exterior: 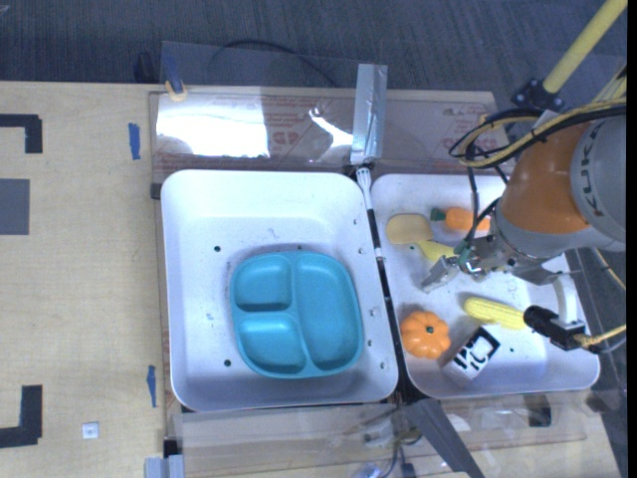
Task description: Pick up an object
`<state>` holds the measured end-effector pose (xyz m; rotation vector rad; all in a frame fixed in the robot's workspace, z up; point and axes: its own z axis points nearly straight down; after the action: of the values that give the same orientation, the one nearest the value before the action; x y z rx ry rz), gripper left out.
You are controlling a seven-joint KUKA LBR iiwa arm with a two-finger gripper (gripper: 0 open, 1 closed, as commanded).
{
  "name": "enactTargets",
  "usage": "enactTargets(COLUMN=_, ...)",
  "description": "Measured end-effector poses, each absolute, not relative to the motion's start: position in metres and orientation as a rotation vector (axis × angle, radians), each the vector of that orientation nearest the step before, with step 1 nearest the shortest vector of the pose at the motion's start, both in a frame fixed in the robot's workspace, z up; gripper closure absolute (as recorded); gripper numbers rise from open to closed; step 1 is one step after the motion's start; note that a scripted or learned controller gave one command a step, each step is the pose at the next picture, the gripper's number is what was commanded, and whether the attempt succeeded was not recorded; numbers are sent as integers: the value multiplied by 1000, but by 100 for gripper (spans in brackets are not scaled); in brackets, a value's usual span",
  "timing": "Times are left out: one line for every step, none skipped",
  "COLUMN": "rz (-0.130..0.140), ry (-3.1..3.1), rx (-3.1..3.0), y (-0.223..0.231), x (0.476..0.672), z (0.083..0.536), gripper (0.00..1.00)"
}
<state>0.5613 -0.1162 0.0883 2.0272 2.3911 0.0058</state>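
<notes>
Jaws spread open, nothing between them, gripper (pixel 441 273) low over the right bin (pixel 572 366). Far left: one blue divided plate (pixel 297 312) in the left bin (pixel 199 207). Below: one small pumpkin (pixel 426 334). Above: one pale lemon (pixel 407 228), one orange piece (pixel 459 219). Lower right: one corn cob (pixel 495 312), one black-and-white block (pixel 475 351).
</notes>
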Motion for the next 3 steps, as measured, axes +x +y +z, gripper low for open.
enactTargets(rz=3, ry=2086, rx=2346, y=-98, x=543, z=149, gripper=0)
enactTargets(rz=9, ry=2024, rx=2397, y=-99, x=518, z=88, gripper=0)
enactTargets(rz=4, ry=2169, rx=2268, y=-108, x=599, z=120, gripper=0)
